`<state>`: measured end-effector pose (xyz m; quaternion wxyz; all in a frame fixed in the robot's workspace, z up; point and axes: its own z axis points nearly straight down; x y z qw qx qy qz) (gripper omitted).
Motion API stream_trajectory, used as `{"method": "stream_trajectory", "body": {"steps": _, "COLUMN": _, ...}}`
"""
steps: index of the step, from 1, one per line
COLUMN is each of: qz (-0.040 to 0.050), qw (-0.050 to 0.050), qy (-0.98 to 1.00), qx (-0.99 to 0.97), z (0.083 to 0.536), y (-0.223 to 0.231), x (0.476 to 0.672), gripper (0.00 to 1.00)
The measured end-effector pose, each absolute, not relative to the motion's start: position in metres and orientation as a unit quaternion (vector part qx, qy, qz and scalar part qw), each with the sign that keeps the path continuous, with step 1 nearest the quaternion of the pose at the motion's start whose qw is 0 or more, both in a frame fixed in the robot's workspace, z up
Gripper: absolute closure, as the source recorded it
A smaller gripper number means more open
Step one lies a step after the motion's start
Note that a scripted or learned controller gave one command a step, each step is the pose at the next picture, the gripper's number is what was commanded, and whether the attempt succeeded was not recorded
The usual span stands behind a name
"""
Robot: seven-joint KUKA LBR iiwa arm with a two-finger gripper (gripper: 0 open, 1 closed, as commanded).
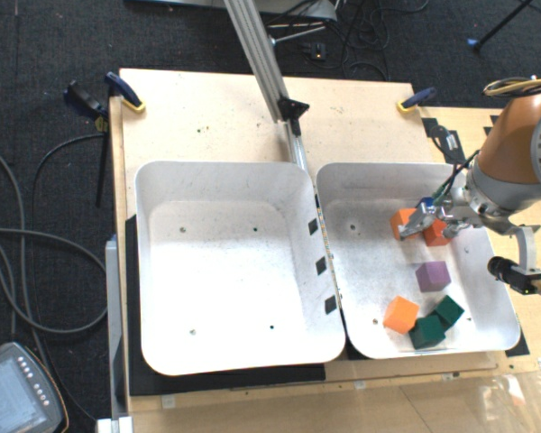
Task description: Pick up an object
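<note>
Purple cube (432, 275), orange cube (401, 315), green blocks (435, 322) lie below gripper (423, 225); jaws at orange block (411, 225), grip unclear.

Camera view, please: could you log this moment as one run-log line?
end effector: low in right bin, at orange blocks | grasp: unconfirmed | purple block, orange block, green blocks: lying nearer front

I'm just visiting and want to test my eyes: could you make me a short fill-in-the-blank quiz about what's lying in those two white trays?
1. All the blocks lie in the ___ bin as the camera sees it.
2. The block lying alone mid-bin is ___.
3. The two green blocks sit beside an ___ block.
4. The gripper is over an ___ block.

Missing words: right; purple; orange; orange
</note>
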<state>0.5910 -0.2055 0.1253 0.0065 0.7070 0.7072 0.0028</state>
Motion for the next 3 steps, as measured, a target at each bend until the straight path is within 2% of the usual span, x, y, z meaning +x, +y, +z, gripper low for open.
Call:
{"method": "stream_trajectory", "body": {"steps": 1, "qz": 0.0041, "qw": 0.010, "qy": 0.707, "qx": 0.707, "z": 0.120, "y": -0.207, "x": 0.594, "gripper": 0.00}}
{"method": "stream_trajectory", "body": {"steps": 2, "qz": 0.0047, "qw": 0.013, "qy": 0.708, "qx": 0.707, "z": 0.130, "y": -0.207, "x": 0.596, "gripper": 1.00}}
{"method": "stream_trajectory", "body": {"steps": 3, "qz": 0.0017, "qw": 0.004, "qy": 0.708, "qx": 0.706, "z": 0.194, "y": -0.206, "x": 0.599, "gripper": 1.00}}
